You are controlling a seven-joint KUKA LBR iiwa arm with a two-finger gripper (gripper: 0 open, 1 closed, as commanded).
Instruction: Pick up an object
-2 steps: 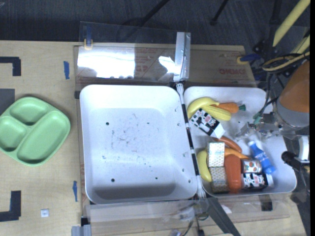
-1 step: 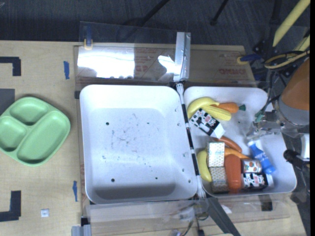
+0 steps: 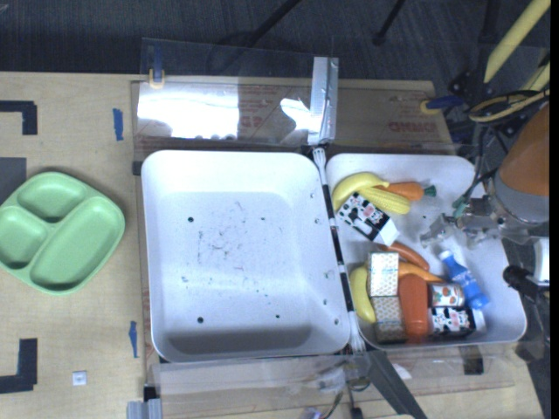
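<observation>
The right bin [image 3: 454, 168] holds several objects. A yellow banana [image 3: 371, 188] and an orange carrot [image 3: 407, 190] lie at its back, with a black-and-white patterned box [image 3: 362, 216] just in front of them. Toward the front are a tan box [image 3: 384, 278], an orange cylinder [image 3: 414, 308], a blue bottle [image 3: 463, 282], a black-and-white can [image 3: 452, 319] and a second yellow piece [image 3: 358, 295]. My gripper [image 3: 452, 221] hangs over the right middle of this bin, above bare floor between the carrot and the blue bottle. Nothing visible is held in it.
The left bin [image 3: 175, 182] sits beside the right one, sharing a middle wall. A green divided plate [image 3: 57, 230] rests on the bench at far left. A clear plastic panel [image 3: 227, 103] stands behind the bins. Cables [image 3: 507, 103] hang at the upper right.
</observation>
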